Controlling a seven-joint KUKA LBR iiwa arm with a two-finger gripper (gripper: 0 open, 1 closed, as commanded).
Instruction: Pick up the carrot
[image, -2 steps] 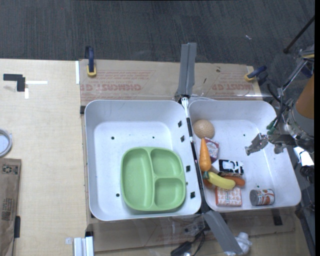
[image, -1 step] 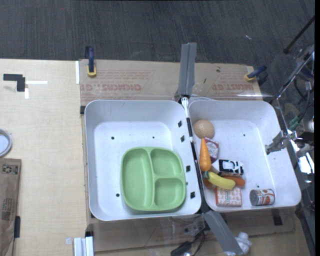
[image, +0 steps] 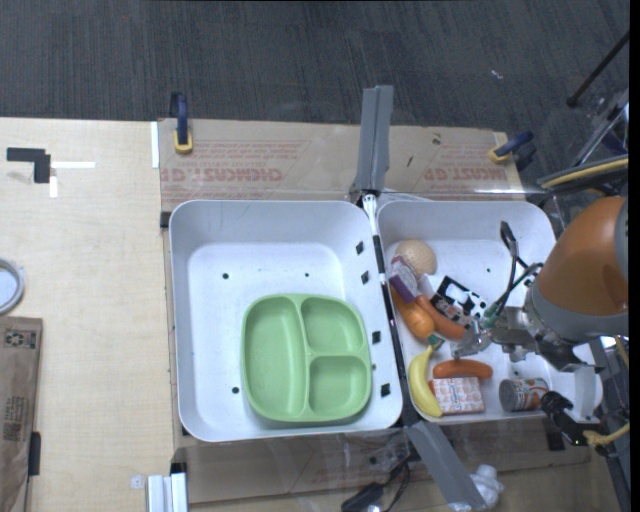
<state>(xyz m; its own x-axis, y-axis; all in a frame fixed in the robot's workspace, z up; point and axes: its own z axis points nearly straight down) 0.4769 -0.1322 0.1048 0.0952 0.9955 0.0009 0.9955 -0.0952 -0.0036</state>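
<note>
Far to my pincer's left, the green tray (image: 305, 358) lies in the left bin (image: 190, 300). Nearer, still left, the banana (image: 423, 385) lies beside the carrot (image: 414, 318). My pincer (image: 478, 335) hangs in the right bin (image: 470, 220), just above a sausage (image: 462, 368); how wide it stands I cannot tell.
</note>
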